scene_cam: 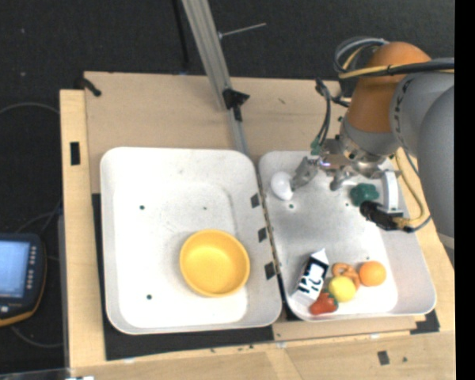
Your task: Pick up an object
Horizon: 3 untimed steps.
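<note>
Front of right bin: small carton (312, 275), black-and-white, lying against a fruit pile, namely an orange (372, 273), a yellow fruit (343, 289) and a red piece (324, 305). All touching, crowded into the near corner.
Left bin: yellow bowl (214, 262) alone, near the front, upright.
Pincer: (326, 174) I see it low over the far end of the right bin (396, 307), fingers spread apart, nothing between them.
Candidate: white lump (281, 185) at the far left of the right bin, just beside the left finger. It sits clear of the fruit pile, so I'd go for this one.
Look: small, rounded, pale, low contrast against the bin floor. Can't tell what it is.
Handling guess: light; smooth rounded sides could squirt out of a pinch. Take it across the widest part, fingers low to the floor.
Also nearby: dark green item (366, 191) under the wrist, right of the pincer; too blurred to name.
Table: (166, 109) bare tan board beyond the bins.
Risk: divider wall close on the lump's left, little finger room.
</note>
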### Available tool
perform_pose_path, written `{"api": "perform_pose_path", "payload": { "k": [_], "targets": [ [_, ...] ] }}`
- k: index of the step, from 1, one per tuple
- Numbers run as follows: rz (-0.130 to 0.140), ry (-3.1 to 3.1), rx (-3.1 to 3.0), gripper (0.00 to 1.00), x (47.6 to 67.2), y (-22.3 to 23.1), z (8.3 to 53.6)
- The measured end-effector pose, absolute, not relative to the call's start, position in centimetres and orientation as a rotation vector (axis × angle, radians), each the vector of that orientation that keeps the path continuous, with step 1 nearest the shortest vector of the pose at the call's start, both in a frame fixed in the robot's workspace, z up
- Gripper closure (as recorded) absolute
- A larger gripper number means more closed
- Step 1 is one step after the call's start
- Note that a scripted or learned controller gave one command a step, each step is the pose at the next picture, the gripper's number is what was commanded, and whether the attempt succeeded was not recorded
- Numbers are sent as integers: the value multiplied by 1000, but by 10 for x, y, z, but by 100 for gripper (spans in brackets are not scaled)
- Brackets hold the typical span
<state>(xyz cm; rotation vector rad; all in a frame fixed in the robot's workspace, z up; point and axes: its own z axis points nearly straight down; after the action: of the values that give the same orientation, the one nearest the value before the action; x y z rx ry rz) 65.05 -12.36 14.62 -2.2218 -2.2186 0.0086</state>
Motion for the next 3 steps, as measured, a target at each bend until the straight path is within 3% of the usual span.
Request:
{"api": "perform_pose_path", "payload": {
  "k": [1, 2, 3],
  "targets": [
    [21, -2213, -2218, 0, 647, -128, 97],
    [9, -2215, -2224, 100, 649, -127, 111],
    [-8, -2221, -2231, 100, 651, -130, 176]
  ]
}}
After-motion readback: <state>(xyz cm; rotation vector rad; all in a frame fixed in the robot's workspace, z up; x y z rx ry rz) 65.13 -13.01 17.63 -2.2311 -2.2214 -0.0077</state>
